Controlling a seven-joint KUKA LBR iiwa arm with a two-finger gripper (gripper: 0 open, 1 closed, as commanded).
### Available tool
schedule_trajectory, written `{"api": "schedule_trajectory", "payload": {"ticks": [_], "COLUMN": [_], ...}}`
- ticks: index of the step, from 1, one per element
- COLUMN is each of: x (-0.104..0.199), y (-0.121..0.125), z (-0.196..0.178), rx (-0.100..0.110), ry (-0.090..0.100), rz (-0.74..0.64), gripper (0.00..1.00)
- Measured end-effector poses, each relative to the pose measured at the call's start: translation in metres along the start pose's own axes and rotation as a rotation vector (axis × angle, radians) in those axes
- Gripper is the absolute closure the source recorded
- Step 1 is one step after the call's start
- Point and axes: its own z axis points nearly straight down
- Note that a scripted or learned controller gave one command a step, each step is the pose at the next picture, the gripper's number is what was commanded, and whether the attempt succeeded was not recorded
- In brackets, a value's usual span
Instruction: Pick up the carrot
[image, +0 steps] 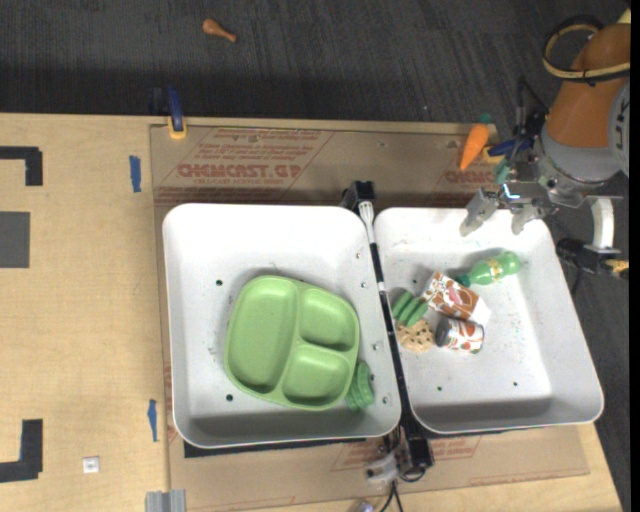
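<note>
A green divided plate (292, 343) lies in the left bin (190, 300). Small packets (452, 312) cluster in the right bin (560, 370). Above that bin's far edge, the tool (500, 208) hangs spread open, holding nothing. The carrot (474, 146) lies on the counter (80, 300) beyond.

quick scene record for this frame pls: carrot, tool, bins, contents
carrot: on the cardboard behind the right bin, outside it
tool: over the right bin's far edge, nothing between its fingers
left bin: green tray
right bin: green bottle, can, packet, cookie, green item
task: carrot not picked up
</note>
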Motion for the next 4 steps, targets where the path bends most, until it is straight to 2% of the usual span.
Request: {"api": "schedule_trajectory", "payload": {"ticks": [1,2,3,4], "x": [-0.025,0.014,-0.067,-0.024], "y": [0.011,-0.032,-0.098,-0.095], "z": [-0.086,-0.005,-0.226,-0.152], "rx": [-0.003,0.001,-0.003,-0.001], "ry": [-0.001,0.0,-0.002,0.0], "rz": [0.245,0.124,-0.041,0.017], "gripper": [0.0,0.0,0.0,0.0]}}
